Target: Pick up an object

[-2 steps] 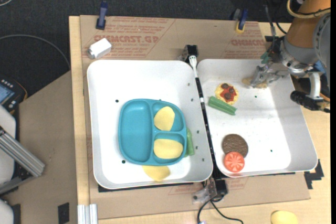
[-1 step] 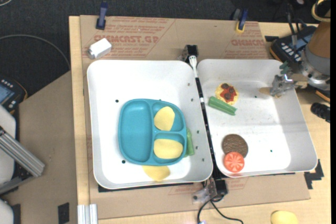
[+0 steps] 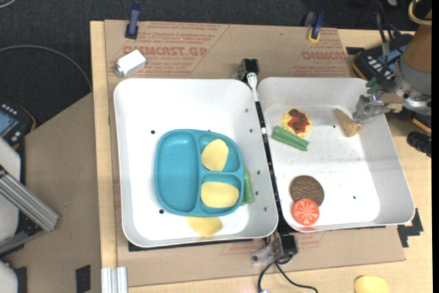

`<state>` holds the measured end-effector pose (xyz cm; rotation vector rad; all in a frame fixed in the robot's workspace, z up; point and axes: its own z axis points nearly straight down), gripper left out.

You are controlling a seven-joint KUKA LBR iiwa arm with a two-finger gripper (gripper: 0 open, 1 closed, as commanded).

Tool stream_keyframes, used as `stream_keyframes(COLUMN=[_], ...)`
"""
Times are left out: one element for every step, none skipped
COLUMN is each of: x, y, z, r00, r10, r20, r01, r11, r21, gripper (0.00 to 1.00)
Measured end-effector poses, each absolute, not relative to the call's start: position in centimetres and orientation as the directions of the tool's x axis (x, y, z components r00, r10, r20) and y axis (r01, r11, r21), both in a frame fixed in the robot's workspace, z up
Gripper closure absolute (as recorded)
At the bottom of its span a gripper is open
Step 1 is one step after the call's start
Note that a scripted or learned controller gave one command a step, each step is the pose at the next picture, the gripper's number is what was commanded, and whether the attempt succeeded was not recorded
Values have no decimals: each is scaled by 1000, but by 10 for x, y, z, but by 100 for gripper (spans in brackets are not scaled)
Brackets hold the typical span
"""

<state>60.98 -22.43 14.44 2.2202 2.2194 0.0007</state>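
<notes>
While positioned over right bin (image 3: 401,182) upper-right corner, gripper (image 3: 368,108) sits just beside tan wedge (image 3: 348,123); finger state: cannot tell. Wedge lies on bin floor, w/ nothing visibly clamped.

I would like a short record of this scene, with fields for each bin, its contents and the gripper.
left bin: blue divided plastic tray holding two yellow pieces; another yellow piece lies beside the tray's near edge
right bin: green stick, small pizza-like piece, brown disc, red tomato-like disc, tan wedge
gripper: near the tan wedge, over the right bin's far right corner
</notes>
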Motion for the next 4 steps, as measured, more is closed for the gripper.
stream_keyframes(x=[610,611,612,613], y=[-225,-225,-225,-225], z=[155,165,176,186], r00=[1,1,1,1], r10=[1000,1000,1000,1000], r20=[-3,-5,-6,-8], r01=[1000,1000,1000,1000], r11=[-1,-1,-1,-1], r21=[5,9,13,16], gripper=[100,100,100,100])
